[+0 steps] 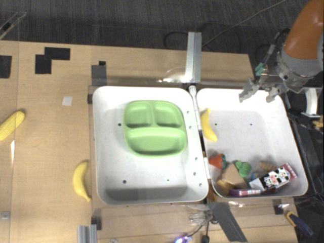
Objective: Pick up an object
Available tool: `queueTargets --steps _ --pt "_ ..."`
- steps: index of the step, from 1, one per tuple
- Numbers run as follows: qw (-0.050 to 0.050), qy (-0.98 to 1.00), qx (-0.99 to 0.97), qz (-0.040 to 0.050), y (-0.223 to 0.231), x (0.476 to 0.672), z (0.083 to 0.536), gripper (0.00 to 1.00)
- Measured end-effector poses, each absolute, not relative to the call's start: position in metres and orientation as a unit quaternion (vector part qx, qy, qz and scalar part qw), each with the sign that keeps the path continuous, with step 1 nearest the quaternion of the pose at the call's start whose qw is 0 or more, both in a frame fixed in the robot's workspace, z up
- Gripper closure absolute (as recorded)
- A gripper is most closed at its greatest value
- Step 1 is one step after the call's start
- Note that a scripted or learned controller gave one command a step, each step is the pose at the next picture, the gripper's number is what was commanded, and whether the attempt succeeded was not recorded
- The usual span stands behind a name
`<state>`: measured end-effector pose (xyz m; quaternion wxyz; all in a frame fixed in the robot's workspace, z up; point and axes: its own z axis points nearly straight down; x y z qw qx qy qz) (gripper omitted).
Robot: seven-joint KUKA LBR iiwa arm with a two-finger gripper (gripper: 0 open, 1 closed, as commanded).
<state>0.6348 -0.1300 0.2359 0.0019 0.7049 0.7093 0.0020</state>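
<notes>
Grey metal fingers of the gripper (260,91) stand apart, with nothing between them, above the far right corner of the right bin (253,123). Behind the gripper the arm (304,39) rises with its smooth orange band toward the right edge.

Taking the right bin as the landmark: this shallow white tray with rounded corners has a curved yellow banana (207,125) lying against its left wall. Along its near wall a small heap of objects sits together: a red piece (217,161), a tan wedge-shaped block (231,175), a green piece (242,167), and a box with a black and white pattern (275,178). The gripper is well apart from this heap.

Just left of the right bin, touching side by side, is the left bin (106,135), which holds a matte green divided plate (154,127) with three compartments. Further left, on the light wooden bench (45,135), lie a second banana (81,179) and a bumpy yellow corn cob (11,125).
</notes>
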Motion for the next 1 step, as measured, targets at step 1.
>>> queueTargets --steps 1 --pt "0.001 0.735 0.678 0.0009 -0.1256 0.5141 0.1115 0.0"
